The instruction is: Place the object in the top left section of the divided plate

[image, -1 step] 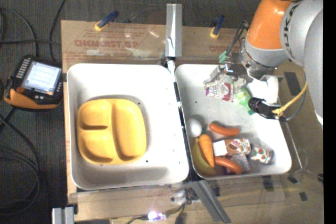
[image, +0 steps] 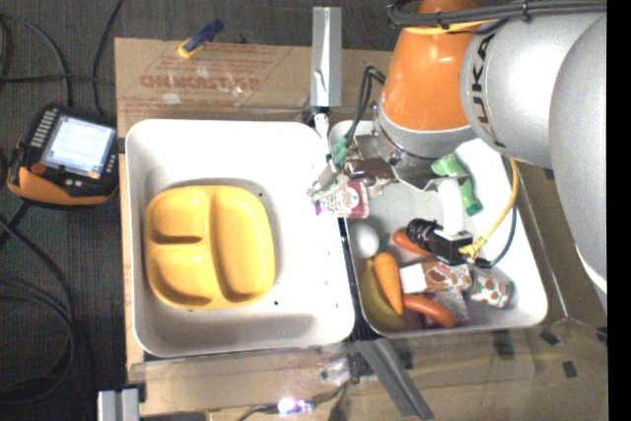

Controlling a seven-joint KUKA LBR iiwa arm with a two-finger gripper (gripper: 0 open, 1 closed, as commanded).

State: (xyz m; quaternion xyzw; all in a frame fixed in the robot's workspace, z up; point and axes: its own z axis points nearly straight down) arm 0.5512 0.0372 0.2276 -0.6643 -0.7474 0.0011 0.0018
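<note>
A yellow divided plate point(image: 209, 244) lies in the left bin point(image: 237, 138); its top left section point(image: 177, 215) holds nothing. My gripper point(image: 342, 184) hangs over the wall between the two bins, to the right of the plate. It is shut on a small pink and white carton point(image: 344, 201), which sticks out below the fingers. The orange band and grey wrist hide the gripper's upper part.
The right bin point(image: 527, 306) holds toy food: a white egg point(image: 366, 239), a carrot point(image: 387, 281), a banana point(image: 369, 299), a sausage point(image: 431, 311), a green and white bottle point(image: 459, 180) and small packets. A teach pendant point(image: 67, 156) lies left of the bench.
</note>
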